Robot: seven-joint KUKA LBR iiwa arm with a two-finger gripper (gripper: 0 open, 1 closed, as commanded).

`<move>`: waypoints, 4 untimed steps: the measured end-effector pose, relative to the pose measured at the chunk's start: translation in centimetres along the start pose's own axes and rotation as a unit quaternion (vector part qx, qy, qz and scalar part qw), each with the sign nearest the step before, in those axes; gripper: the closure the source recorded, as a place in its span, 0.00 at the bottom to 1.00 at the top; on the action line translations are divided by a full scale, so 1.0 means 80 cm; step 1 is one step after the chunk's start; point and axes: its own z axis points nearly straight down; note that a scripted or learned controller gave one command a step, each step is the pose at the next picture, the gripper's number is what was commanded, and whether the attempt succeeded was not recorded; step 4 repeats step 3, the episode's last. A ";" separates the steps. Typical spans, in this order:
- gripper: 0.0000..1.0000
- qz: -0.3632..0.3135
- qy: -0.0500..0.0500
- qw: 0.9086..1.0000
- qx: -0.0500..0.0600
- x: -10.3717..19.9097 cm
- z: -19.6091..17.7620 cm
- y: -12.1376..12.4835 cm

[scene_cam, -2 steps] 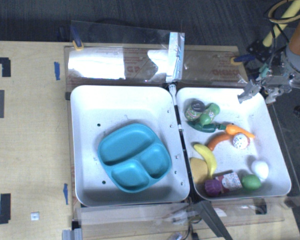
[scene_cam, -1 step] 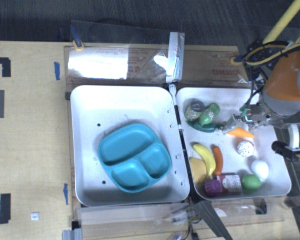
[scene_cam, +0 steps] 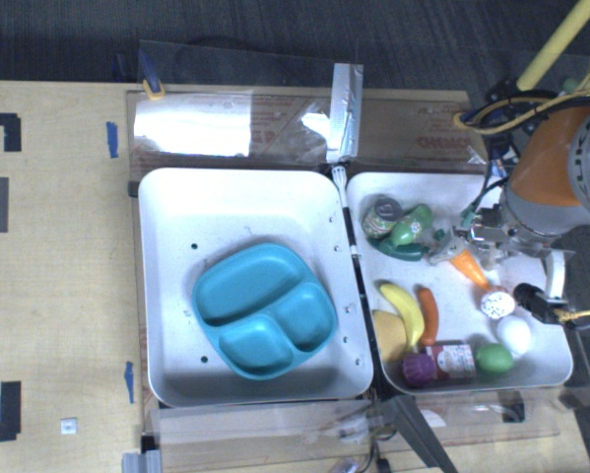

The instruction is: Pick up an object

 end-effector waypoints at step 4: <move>1.00 -0.077 -0.001 0.997 -0.002 0.090 -0.140 -0.006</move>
